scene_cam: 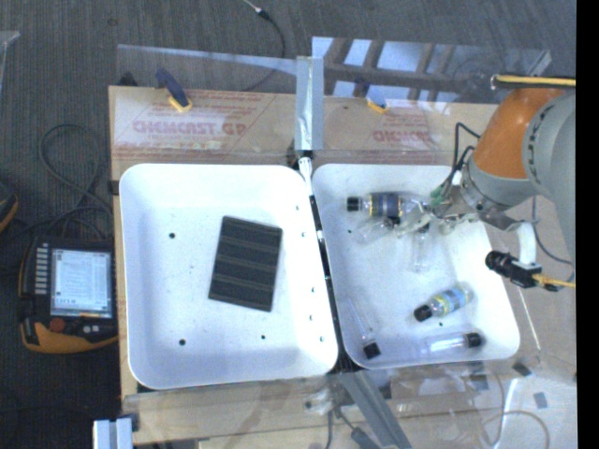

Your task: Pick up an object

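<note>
Camera view puts my tool (440, 199) low over the right bin (505, 344), beside a clear bottle (382, 204); I cannot tell its state. I judge this the reach: next, settle onto that bottle. Cardboard behind the bins carries red lettering, too faint to read.

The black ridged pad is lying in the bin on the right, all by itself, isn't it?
Not quite. In the camera view the black ridged pad lies by itself in the left bin, not the right one. The right bin holds small bottles and clear tubes.
</note>
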Robot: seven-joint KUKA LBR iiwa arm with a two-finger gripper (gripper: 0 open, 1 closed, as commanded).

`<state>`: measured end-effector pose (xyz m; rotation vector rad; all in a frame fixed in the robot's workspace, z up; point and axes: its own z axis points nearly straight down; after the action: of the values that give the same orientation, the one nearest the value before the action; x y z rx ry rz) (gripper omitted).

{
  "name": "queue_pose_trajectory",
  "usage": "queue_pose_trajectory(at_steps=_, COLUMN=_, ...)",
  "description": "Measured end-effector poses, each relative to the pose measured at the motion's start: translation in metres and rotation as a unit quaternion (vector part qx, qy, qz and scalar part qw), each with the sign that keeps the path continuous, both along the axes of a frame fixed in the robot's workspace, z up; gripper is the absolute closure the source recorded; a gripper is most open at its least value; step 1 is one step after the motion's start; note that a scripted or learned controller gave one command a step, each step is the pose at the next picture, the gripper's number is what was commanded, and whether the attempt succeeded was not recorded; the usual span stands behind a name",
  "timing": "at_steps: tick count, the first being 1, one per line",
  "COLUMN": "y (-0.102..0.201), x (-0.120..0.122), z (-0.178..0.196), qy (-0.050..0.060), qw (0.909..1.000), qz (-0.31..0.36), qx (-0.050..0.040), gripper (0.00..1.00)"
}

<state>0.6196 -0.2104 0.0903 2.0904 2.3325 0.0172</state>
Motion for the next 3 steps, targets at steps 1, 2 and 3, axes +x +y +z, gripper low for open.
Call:
queue_pose_trajectory(at_steps=1, y=-0.001, x=0.000, z=0.007, qy=0.001, qw=1.0000, qz=0.001, qx=-0.0022, gripper=1.00)
queue_pose_trajectory(at_steps=2, y=-0.001, x=0.000, z=0.007, qy=0.001, qw=1.0000, qz=0.001, qx=-0.0022, gripper=0.00)
queue_pose_trajectory(at_steps=3, y=0.026, x=-0.034, z=0.000, qy=0.001, qw=0.9999, qz=0.016, qx=-0.0053, gripper=0.00)
